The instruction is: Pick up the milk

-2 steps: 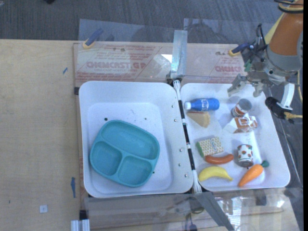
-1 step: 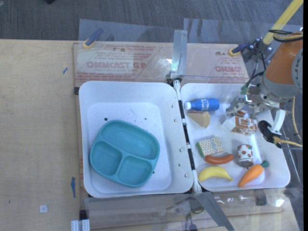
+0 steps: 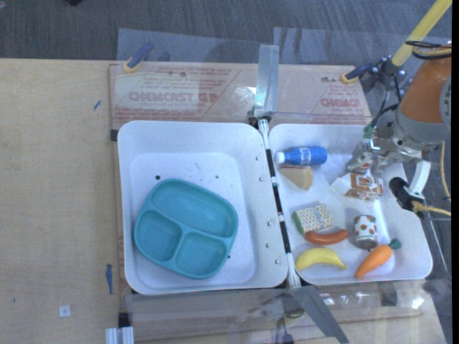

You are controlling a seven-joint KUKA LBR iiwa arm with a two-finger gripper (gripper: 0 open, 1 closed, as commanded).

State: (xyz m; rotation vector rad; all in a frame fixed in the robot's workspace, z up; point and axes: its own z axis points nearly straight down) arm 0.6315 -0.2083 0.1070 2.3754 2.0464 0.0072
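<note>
The milk (image 3: 365,185) is a small white carton with an orange-brown print, lying in the right bin (image 3: 423,264) near its far right side. My gripper (image 3: 367,162) hangs just above the carton's far end, close over it or touching it, at the end of the grey arm with the orange band (image 3: 424,95). The gripper's body hides the carton's top edge.
The right bin also holds a blue bottle (image 3: 303,155), a cheese wedge (image 3: 299,178), a cracker (image 3: 313,216), a sausage (image 3: 327,236), a banana (image 3: 320,259), a carrot (image 3: 374,260) and a spotted can (image 3: 365,229). A teal divided plate (image 3: 186,226) lies in the left bin (image 3: 136,149).
</note>
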